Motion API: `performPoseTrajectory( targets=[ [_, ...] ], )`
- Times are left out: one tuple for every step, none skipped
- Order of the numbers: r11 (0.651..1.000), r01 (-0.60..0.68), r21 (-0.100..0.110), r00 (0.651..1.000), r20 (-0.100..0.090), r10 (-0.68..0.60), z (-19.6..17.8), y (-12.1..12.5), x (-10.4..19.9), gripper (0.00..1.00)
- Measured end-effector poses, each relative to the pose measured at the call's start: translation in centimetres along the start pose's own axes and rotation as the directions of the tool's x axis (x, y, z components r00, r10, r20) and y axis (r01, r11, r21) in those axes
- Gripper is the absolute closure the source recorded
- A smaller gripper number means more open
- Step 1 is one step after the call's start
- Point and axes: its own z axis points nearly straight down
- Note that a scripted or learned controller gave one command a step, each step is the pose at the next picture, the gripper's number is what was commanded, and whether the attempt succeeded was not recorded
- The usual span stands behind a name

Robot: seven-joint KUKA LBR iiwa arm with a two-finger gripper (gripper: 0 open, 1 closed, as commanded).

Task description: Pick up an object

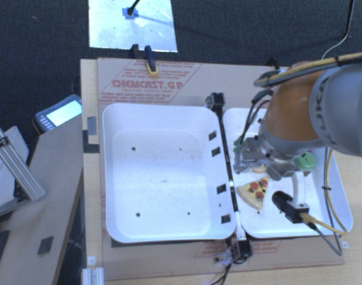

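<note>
A: Quick pass. Where's the arm (323,100)?

B: Over the right bin (341,212), reaching in from the right. The grey link and orange band cover most of that bin's far half. The tool (270,162) sits under the wrist at the metal bracket and cable cluster, low over the bin.

A: Open, shut, holding anything?

B: Cannot tell. The wrist and bracket hide the tip from above, and nothing is visibly held.

A: Candidates?

B: Toy pizza slice (254,193) lying flat on the right bin's floor, close to the divider between the bins. It's a wedge with a tan crust edge, yellow top and red dots, probably hard plastic. There's a green round piece (305,161) next to the wrist, partly hidden, smooth, so I can't name it closer. A black cylindrical part (283,202) with a yellow cable lies near the slice; it looks like rig hardware, not a pick item.

A: Key relation?

B: The slice lies just toward the camera and slightly left of the tool, near but apart. Its long axis runs roughly from the crust on the left down to the tip on the right. My guess is a short shift toward the near rim, then down. It's thin and flat, so the grasp could slip.

A: Left bin (163,171)?

B: White, shallow, glossy, with a few dark specks. Cardboard sheet (148,82) under both bins on the worktop (62,159).
</note>
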Motion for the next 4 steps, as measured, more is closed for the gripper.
performPoseTrajectory(
  targets=[
    [1.000,0.004,-0.010,1.000,-0.001,-0.004,-11.5,1.6,3.0,1.00],
    [1.000,0.005,-0.010,1.000,-0.003,-0.005,-22.7,0.7,6.3,1.00],
    [1.000,-0.008,0.009,1.000,0.001,0.008,-15.7,-3.4,1.4,1.00],
    [1.000,0.003,0.001,1.000,0.001,-0.003,-17.1,-3.1,1.6,1.00]
  ],
)
